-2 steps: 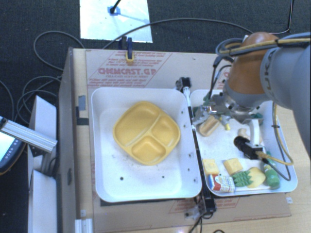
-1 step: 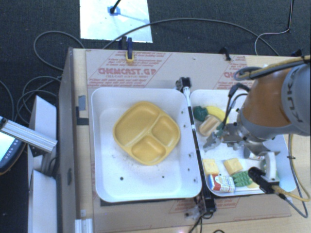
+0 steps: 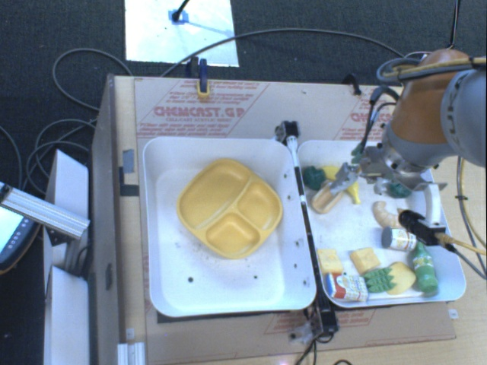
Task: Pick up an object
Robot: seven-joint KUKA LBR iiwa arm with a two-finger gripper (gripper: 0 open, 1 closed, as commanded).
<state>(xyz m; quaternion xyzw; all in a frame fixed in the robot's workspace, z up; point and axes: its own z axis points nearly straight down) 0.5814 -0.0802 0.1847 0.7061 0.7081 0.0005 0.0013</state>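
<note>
Along the lower edge of the right bin (image 3: 455,286) lies a row of small toy foods: a red-and-white packet (image 3: 348,287), two yellow cheese-like blocks (image 3: 330,261), a green-and-yellow piece (image 3: 389,279) and a green bottle (image 3: 424,268). Just above these sit a small grey can (image 3: 397,239) and a pale curved piece (image 3: 385,214).

Further up, toward the bin's upper left corner, a tan hot-dog-shaped toy (image 3: 328,198) lies with its long axis slanting from lower left to upper right, beside a yellow piece (image 3: 353,194) and a dark green item (image 3: 313,177).

At centre frame the left bin (image 3: 163,226) bears a yellow divided plate (image 3: 230,207).

Gripper (image 3: 346,178) sits directly over the upper right end of the hot-dog toy, reaching in from the right. Finger state: cannot tell; nothing is visibly held. Judgement: the hot-dog toy is the nearest candidate, lying down and to the left of the gripper, so a grasp should close across its slanted axis. The crowding yellow and green pieces risk a fouled pick.
</note>
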